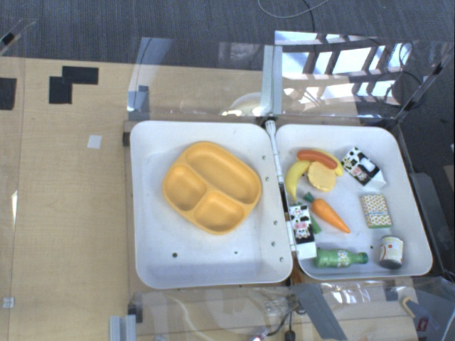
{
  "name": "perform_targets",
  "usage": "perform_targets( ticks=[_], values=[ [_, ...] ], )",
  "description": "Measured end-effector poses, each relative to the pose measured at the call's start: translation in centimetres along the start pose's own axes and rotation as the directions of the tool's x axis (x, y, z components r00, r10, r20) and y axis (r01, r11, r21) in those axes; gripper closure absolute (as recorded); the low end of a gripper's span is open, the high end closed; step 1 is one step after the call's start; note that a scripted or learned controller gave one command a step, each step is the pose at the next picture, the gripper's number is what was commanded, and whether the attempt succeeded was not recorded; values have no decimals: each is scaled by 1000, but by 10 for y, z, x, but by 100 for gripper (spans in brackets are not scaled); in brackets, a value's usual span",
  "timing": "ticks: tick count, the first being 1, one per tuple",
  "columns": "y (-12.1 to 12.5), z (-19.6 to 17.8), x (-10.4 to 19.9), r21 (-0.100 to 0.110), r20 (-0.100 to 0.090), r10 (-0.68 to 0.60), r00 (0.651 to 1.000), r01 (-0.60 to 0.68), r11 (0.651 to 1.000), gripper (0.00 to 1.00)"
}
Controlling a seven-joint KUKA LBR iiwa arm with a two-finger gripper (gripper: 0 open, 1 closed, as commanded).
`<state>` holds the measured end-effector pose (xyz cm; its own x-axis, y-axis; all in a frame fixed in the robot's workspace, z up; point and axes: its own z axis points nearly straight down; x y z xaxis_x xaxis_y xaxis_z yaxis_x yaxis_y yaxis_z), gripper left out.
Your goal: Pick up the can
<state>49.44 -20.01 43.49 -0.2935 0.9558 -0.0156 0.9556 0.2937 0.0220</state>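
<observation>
There are 2 white bins: the left bin (153, 261) and the right bin (398, 148). The left one holds 1 yellow divided plate (211, 186). The right one holds 1 can (390, 251), 1 green bottle (340, 258), 1 carrot (330, 215), 1 banana (296, 178), 1 sausage (318, 158), 1 round yellow piece (321, 177), 1 patterned box (375, 210) and 2 cow-print cartons, one (301, 225) by the left wall and one (360, 165) near the back.

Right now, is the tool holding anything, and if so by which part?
Nothing is held. The can stands untouched in the near right corner of the right bin, beside the green bottle.
</observation>
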Motion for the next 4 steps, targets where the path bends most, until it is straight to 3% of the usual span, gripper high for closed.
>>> perform_targets(
  ticks=[1,2,3,4],
  values=[
    [0,0,0,0,0,0,1000,0,1000,0],
    [2,-13,0,-8,5,-7,1000,7,1000,100],
    [2,-13,0,-8,5,-7,1000,7,1000,0],
    [4,-25,0,-15,11,-13,1000,14,1000,100]
  ],
)
